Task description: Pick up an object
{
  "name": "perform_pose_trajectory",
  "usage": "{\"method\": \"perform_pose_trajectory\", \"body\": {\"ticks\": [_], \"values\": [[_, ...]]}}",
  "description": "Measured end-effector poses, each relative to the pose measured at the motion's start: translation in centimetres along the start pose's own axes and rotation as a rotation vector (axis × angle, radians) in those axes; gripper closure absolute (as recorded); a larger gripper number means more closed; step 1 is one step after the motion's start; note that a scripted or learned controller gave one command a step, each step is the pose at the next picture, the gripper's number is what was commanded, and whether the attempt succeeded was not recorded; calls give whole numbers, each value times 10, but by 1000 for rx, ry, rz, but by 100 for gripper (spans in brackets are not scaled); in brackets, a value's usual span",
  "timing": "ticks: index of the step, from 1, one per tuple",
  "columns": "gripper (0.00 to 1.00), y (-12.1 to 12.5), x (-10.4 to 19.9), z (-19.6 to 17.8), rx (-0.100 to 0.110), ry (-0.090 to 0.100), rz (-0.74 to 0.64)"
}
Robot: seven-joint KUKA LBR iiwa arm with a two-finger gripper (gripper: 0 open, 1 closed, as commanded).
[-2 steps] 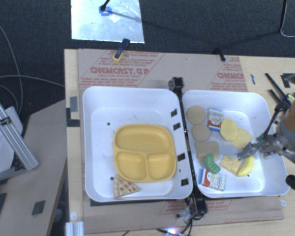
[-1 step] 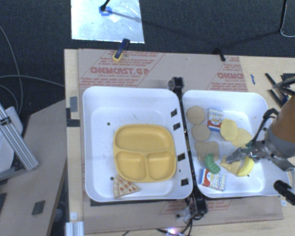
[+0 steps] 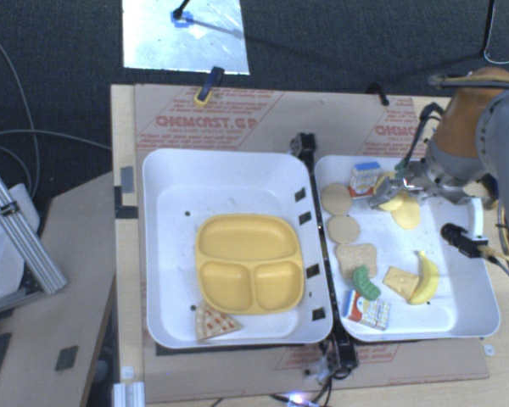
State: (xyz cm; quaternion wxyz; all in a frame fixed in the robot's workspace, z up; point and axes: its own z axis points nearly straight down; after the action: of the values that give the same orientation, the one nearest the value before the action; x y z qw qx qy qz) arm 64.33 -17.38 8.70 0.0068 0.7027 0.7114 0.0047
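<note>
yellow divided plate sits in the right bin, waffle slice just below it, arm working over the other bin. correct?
Not quite: the camera view shows the yellow divided plate in the left bin, not the right. The waffle slice does lie just below it, and the gripper is over the right bin.

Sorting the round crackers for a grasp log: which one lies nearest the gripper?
The upper round cracker, beside the gripper; the lower round cracker lies farther down.
</note>
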Motion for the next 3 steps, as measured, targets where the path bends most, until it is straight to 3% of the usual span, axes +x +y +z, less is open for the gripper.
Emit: {"method": "perform_pose_trajectory", "body": {"ticks": [1, 2, 3], "values": [[100, -4, -3, -12, 6, 0, 5], [0, -5, -3, -10, 10, 0, 4], [100, -4, -3, -21, 6, -1, 2]]}}
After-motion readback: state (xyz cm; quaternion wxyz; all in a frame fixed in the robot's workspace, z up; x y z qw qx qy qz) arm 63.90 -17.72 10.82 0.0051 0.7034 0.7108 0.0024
